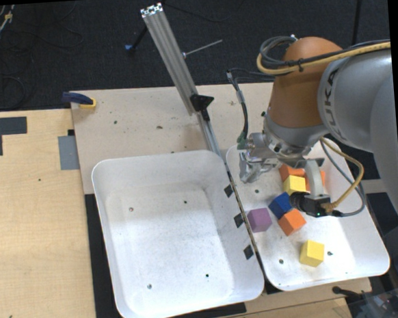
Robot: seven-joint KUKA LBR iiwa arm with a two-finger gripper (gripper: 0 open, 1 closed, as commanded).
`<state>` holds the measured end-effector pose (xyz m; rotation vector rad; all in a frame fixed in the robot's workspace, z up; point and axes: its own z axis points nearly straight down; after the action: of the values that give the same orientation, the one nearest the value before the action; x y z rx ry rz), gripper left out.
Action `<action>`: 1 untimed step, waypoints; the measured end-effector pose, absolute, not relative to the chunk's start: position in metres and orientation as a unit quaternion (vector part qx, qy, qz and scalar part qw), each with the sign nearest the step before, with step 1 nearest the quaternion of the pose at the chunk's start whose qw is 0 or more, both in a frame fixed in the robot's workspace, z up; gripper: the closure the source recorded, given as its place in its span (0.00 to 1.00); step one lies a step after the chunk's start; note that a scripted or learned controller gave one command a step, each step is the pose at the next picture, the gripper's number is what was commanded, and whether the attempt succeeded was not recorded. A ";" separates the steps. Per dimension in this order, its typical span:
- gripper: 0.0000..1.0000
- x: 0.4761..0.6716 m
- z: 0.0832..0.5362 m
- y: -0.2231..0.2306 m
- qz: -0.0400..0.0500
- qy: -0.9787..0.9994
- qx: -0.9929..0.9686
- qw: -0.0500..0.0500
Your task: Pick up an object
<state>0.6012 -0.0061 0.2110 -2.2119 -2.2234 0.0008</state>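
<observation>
Pincer at centre right of the frame, hanging over the upper left corner of the right-hand bin; whether it is open or closed cannot be told, and no block is seen in its grasp. Grey arm with an orange band entering from the right edge and covering the upper part of that bin. Blocks lie loose on the bin floor below and to the right of the pincer: a purple block near the bin's left wall, a blue block touching an orange block, a yellow block just above the blue one, and a second yellow block apart, toward the lower edge. Left-hand bin fills the lower centre of the frame. Metal bar slants down from the top centre toward the bins.
</observation>
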 end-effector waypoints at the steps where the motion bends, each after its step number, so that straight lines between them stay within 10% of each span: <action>1: 1.00 0.589 0.225 0.042 0.000 -0.708 -0.706 0.002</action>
<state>0.5893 0.0420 0.2251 -2.2147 -2.2230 0.0012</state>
